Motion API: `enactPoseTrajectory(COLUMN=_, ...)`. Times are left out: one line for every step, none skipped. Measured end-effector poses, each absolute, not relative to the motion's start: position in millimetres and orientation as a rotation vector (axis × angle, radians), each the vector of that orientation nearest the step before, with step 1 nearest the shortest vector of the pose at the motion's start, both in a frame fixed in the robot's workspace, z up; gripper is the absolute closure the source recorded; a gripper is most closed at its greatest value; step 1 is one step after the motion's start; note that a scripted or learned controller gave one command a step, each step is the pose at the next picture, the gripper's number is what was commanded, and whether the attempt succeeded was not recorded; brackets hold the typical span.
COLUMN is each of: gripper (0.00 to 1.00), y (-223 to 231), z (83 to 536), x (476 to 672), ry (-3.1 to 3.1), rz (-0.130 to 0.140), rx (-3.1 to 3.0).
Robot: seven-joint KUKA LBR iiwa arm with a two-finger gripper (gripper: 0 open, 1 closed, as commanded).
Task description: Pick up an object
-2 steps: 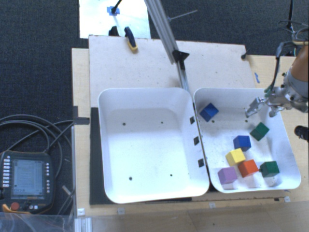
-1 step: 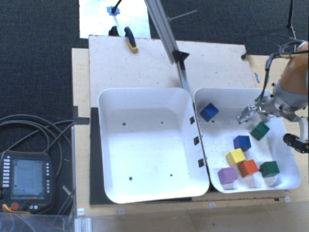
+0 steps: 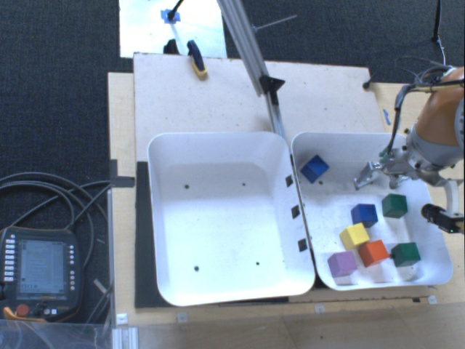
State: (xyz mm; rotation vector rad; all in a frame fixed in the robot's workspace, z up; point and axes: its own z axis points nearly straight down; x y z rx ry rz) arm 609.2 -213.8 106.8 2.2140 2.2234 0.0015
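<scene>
Several coloured cubes lie in the right bin (image 3: 429,271). One blue cube (image 3: 314,169) sits alone near the bin's back left. A second blue cube (image 3: 364,214), a green cube (image 3: 394,206), a yellow cube (image 3: 354,235), an orange cube (image 3: 374,252), another green cube (image 3: 405,254) and a purple cube (image 3: 342,264) cluster toward the front. My gripper (image 3: 368,174) hangs over the back of this bin, right of the lone blue cube and above the cluster. I see nothing held in it.
The left bin (image 3: 218,147) stands beside the right one. A slanted metal rod (image 3: 247,42) crosses the bench and ends near the bins' shared back corner. A teach pendant (image 3: 40,271) and cables lie far left.
</scene>
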Motion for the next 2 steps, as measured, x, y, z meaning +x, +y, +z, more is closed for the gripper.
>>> enactPoseTrajectory(gripper=1.00, y=-214.1, z=118.7, x=610.2, ry=2.223, rz=0.004, rx=2.209)
enactPoseTrajectory(gripper=1.00, y=-224.7, z=176.1, x=611.4, ry=2.218, rz=0.005, rx=2.213)
